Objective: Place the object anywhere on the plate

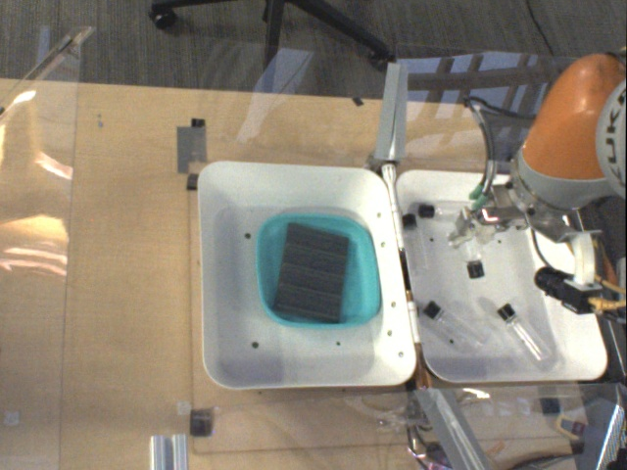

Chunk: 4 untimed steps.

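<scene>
The plate [366, 262] is bright teal. The block [312, 271] on it is dark grey with ridged stripes. Both bins [220, 292] are white. The desk [98, 292] is light brown wood. The arm [573, 125] is orange and grey.

Dark grey ridged rectangular block [313, 278] lying flat, slightly tilted, on teal plate [267, 262], left bin.

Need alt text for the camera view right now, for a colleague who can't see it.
A dark grey ridged block lies on a teal plate in the left white bin. The arm's claw hangs over the right bin, which holds small clear vials with black caps.
</scene>
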Each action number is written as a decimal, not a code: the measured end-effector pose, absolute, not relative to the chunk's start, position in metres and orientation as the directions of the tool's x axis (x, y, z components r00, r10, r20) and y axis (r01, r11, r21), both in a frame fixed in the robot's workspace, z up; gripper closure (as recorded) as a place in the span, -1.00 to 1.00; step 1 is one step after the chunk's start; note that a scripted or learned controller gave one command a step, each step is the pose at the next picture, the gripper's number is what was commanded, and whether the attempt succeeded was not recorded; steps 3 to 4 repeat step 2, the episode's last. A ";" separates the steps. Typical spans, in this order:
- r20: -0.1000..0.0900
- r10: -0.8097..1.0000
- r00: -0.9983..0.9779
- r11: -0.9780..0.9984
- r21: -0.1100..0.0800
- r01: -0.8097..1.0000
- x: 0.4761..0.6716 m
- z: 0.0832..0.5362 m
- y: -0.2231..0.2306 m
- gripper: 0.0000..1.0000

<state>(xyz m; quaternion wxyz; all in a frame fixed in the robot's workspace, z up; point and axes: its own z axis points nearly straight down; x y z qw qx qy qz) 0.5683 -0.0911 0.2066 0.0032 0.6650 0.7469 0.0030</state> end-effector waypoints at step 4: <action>0.000 0.982 -0.187 0.187 0.009 0.982 0.567 0.240 0.025 -1.00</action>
